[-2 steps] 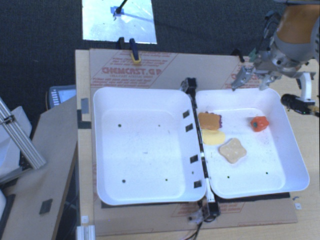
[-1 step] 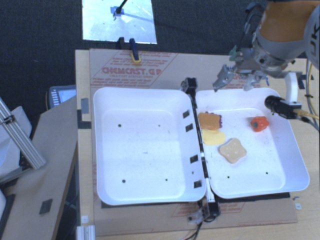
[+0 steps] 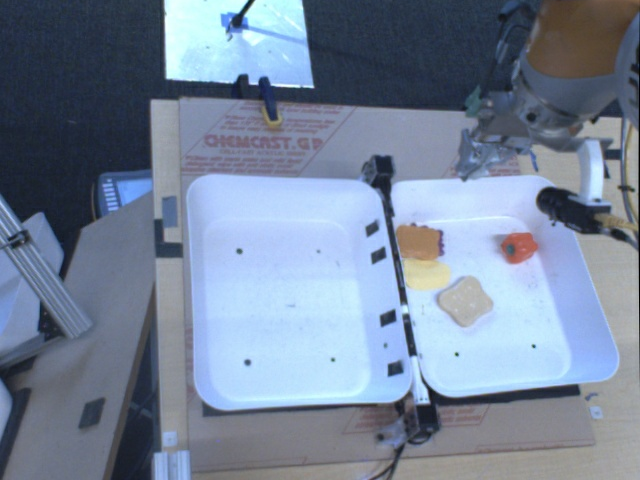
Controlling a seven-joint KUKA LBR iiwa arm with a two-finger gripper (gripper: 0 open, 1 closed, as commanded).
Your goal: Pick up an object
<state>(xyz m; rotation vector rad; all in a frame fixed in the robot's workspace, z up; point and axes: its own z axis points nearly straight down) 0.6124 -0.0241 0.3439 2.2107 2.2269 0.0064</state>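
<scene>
Four candidates in right shallow white bin [image 3: 590, 343]: orange block [image 3: 419, 240], yellow disc [image 3: 428, 276], tan toast-shaped piece [image 3: 465, 301], red pepper-like item [image 3: 518, 248]. Approach step: gripper [image 3: 478, 160] above rear rim, apparently empty, finger state indeterminable. Next: descent onto one.

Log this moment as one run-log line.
end effector: above right bin's far rim, holding nothing | right bin: orange block, yellow piece, toast, red pepper | pick: not yet done
</scene>
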